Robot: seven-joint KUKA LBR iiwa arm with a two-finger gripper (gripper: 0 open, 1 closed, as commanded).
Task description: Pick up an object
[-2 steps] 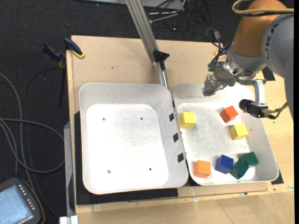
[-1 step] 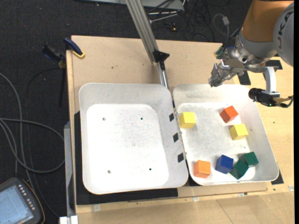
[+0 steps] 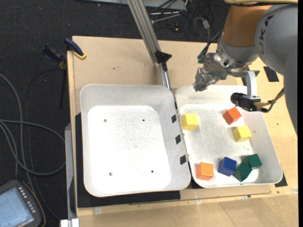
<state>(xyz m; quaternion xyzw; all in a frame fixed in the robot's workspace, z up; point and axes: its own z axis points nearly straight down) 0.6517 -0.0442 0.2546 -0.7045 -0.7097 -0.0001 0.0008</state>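
Yellow cube (image 3: pixel 190 121) sits just below the tool (image 3: pixel 202 83) in the right bin (image 3: pixel 270 138); orange cube (image 3: pixel 231 115) and 2nd yellow cube (image 3: pixel 242 133) lie to its lower right; blue cube (image 3: pixel 227 166), green blocks (image 3: pixel 248 167), 2nd orange cube (image 3: pixel 205 170) well below; tool over bin's top-left corner, open/closed: can't tell.

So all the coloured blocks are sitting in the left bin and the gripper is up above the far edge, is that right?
Not quite: the camera view shows the blocks, such as the yellow block, in the right bin, not the left. The gripper is above its far edge.
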